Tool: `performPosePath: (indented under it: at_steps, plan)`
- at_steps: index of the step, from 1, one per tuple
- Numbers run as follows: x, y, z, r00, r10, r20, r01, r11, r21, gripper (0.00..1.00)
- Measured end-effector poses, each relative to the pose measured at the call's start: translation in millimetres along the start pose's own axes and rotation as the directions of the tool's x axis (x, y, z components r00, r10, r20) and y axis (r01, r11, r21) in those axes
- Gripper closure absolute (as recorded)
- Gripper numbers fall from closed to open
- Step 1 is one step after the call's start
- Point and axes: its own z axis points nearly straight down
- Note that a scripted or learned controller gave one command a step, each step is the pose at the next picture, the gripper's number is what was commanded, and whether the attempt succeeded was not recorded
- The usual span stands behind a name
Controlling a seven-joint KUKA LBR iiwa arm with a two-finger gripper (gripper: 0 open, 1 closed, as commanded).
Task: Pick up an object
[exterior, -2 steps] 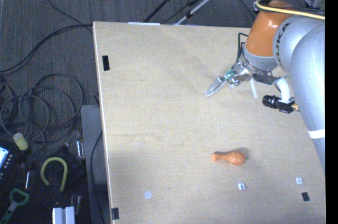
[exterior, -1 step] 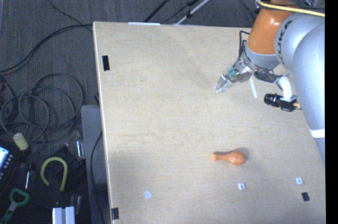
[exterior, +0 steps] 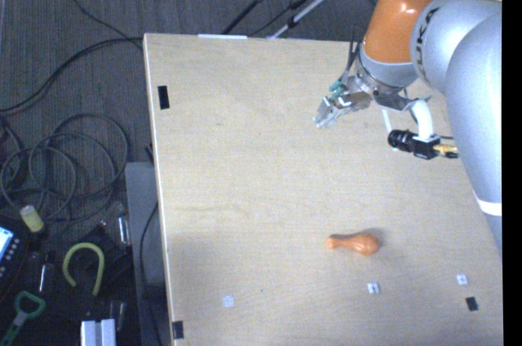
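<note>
The gripper (exterior: 326, 114) hung above the bench (exterior: 245, 173) with nothing between its fingers, which looked slightly parted, perhaps. The orange pear-shaped object (exterior: 356, 242) lay well apart, nearer the camera.

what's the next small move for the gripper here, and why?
Probably shift the gripper toward the camera's near edge and slightly right, to hover over the orange pear-shaped object before descending. The gripper sits well up-frame from that object, over bare bench surface, with nothing visible between its fingers. The object lies alone on its side, narrow end pointing left, so a straight approach looks unobstructed.
</note>
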Motion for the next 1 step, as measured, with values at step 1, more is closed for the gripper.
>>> performPosePath:
  at_steps: [1]
  plan:
    - [0.0,-0.1,0.2,1.0,0.0,0.0,0.0,1.0,0.001,0.0]
